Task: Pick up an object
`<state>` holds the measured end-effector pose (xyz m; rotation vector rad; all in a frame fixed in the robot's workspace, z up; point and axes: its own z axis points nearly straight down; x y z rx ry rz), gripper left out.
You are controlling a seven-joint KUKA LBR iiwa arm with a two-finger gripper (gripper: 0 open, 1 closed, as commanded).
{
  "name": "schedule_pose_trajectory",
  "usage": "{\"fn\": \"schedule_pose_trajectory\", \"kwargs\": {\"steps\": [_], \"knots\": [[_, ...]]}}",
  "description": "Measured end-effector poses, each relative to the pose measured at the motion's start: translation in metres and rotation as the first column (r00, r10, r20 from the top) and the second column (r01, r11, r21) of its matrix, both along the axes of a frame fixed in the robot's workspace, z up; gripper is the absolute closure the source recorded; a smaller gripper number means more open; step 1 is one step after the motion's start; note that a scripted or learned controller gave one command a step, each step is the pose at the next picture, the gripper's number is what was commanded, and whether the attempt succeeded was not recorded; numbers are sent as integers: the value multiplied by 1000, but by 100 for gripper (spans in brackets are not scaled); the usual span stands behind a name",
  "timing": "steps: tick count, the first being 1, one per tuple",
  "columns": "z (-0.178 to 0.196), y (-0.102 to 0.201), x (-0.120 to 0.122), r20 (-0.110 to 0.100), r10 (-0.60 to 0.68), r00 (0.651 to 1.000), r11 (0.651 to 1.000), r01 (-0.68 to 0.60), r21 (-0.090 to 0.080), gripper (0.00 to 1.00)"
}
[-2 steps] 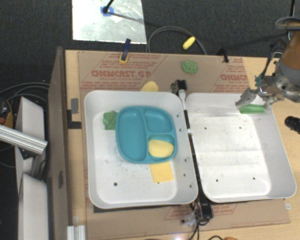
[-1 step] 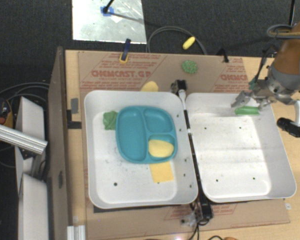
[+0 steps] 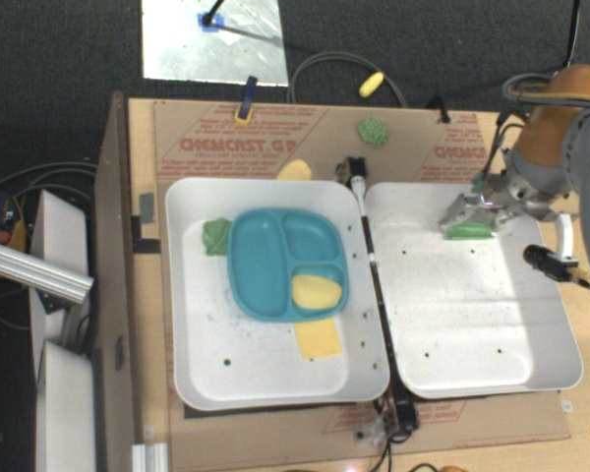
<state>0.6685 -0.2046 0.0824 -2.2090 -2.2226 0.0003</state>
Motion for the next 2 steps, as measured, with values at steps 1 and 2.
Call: {"fn": "schedule_pose_trajectory", "kwargs": {"steps": [1, 2], "knots": [[2, 42, 1, 7, 2, 1000, 1000, -2, -5, 0], [15, 39, 2, 12, 2, 1000, 1000, -2, -8, 100]]}}
